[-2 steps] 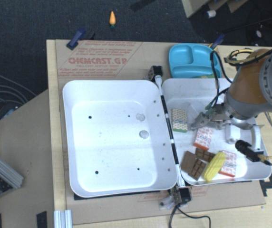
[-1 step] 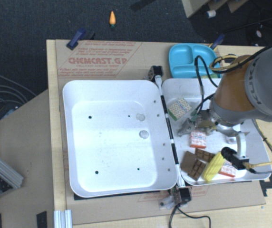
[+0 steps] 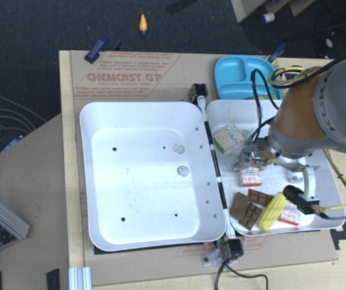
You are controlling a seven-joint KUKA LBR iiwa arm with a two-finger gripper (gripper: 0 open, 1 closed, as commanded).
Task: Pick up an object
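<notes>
The bench board point(image 3: 124, 77) reads "CHEMCAST GP" in red – the other lettering's too small to read. The gripper point(image 3: 250, 156) sits low in the right bin point(image 3: 233, 109), just over a red-and-white packet point(image 3: 250, 176) – grip state, cannot tell.

My grey arm point(image 3: 336, 101), banded orange, above two white bins point(image 3: 100, 125): brown chocolate bars point(image 3: 247, 207), a yellow corn cob point(image 3: 271, 211), a red-and-white packet point(image 3: 250, 176) and a green-checked pad point(image 3: 228, 138). A turquoise tray point(image 3: 236, 77) sits on the tan bench point(image 3: 124, 74), printed in red letters.
</notes>
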